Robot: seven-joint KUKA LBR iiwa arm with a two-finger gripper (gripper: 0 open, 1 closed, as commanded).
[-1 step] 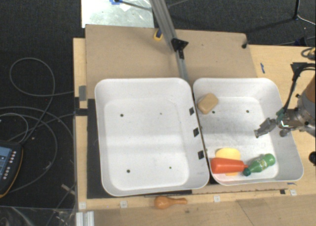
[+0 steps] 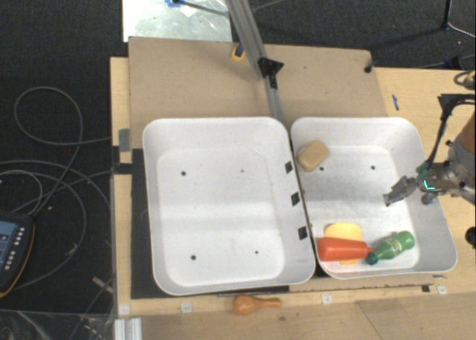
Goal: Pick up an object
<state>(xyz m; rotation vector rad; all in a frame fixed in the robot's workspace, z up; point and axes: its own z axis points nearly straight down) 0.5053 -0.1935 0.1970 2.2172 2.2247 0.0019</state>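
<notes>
A: Where is the gripper point(image 2: 398, 192) sitting?

B: It is hanging over the right-hand part of the right bin point(image 2: 405, 132), reaching in from the right. Nothing is lying between its parts. Whether it is wide or narrow, I cannot tell.

A: Where are the objects lying?

B: All in the right bin. A tan block point(image 2: 312, 155) is resting near the upper left corner. A yellow piece point(image 2: 345, 231) is sitting near the bottom edge, with an orange carrot point(image 2: 342, 250) touching it just below. A green bottle point(image 2: 390, 247) is lying tilted, its cap touching the carrot's right end.

A: Anything on the surface point(image 2: 186, 74) itself?

B: A small brown pear-shaped object point(image 2: 255, 303) is lying below the left bin point(image 2: 160, 204).
</notes>
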